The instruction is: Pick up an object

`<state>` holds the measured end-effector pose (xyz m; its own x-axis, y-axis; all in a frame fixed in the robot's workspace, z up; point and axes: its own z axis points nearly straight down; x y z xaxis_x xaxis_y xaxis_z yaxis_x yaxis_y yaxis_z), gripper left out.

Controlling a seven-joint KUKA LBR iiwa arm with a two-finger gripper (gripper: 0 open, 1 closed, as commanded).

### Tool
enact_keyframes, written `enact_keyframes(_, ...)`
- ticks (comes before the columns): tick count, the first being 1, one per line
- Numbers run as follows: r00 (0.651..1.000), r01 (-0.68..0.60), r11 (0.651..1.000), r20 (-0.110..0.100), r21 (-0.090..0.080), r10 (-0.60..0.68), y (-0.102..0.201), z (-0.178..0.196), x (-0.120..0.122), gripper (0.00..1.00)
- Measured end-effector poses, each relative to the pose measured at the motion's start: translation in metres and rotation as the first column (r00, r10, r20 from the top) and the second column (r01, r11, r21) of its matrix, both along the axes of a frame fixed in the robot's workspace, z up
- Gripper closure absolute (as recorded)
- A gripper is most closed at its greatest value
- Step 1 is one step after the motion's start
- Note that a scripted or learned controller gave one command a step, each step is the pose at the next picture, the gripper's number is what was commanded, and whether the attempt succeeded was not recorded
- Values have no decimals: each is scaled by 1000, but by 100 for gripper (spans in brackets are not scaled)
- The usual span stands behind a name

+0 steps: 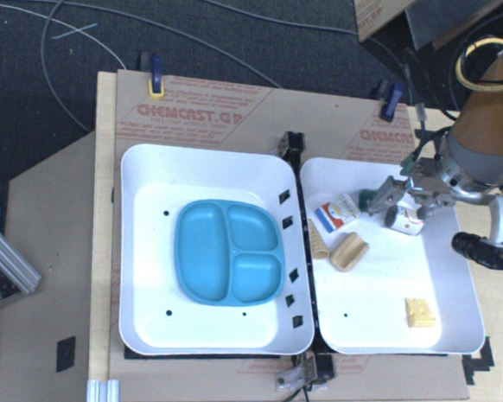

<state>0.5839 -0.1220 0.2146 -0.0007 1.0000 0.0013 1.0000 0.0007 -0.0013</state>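
gripper (396,201) near right bin (453,281) back edge, above small objects (410,224)

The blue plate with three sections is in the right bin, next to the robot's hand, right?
Not quite. The blue plate with three sections sits in the left bin, alone. The hand is over the right bin, as the camera view shows.

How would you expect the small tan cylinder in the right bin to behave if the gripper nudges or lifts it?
The tan cylinder lies on its side, so a nudge across its length would probably roll it. It looks cork-like or wooden, likely stiff and light. Its rounded sides may slip unless gripped squarely.
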Motion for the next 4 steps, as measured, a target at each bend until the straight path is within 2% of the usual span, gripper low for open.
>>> enact_keyframes(2, 1000, 0, 1000, -6, 1, 0, 5, -124, -12, 0)
enact_keyframes(3, 1000, 1, 1000, -2, 1, -1, 5, -130, -12, 0)
enact_keyframes(4, 1000, 1, 1000, 0, 1, -1, 5, -118, -11, 100)
